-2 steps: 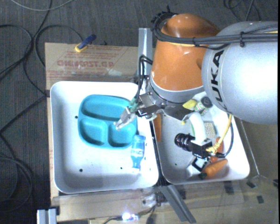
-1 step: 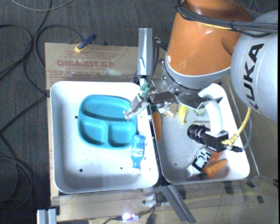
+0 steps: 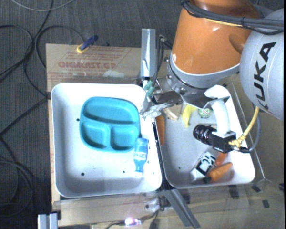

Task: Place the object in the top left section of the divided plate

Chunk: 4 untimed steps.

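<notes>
A blue divided plate lies in the left white bin, with one long section at the back and two smaller ones in front. All its sections look bare. My gripper hangs over the wall between the two bins, just off the plate's right back corner. A brown-orange stick-shaped object lies right below it along the right bin's left wall, partly hidden by the gripper. Nothing can be made out in the gripper's grasp.
A small blue bottle lies in the left bin against the plate's front right corner. The right bin holds a yellow piece, a carrot, a black-and-white object and a small green-white item.
</notes>
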{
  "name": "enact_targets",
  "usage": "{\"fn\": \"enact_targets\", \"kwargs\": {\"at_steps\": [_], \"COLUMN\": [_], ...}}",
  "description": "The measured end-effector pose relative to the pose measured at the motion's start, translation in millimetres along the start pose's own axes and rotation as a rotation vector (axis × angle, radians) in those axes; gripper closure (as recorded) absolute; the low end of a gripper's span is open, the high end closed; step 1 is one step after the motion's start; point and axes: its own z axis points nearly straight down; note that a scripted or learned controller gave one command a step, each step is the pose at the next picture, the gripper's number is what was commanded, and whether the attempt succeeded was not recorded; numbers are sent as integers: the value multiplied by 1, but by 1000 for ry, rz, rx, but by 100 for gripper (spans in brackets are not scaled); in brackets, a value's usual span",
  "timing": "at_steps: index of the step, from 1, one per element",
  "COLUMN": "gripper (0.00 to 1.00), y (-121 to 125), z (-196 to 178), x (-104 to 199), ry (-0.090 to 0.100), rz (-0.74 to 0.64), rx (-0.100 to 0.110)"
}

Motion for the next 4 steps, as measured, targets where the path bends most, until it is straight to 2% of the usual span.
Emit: {"fn": "enact_targets", "kwargs": {"at_steps": [1, 2, 3, 4], "gripper": [0, 100, 100, 100], "y": [0, 1, -5, -7], "z": [0, -9, -46, 86], "x": [0, -1, -17, -23], "ry": [0, -3, 4, 6], "rz": [0, 1, -278, -342], "rx": [0, 1, -3, -1]}}
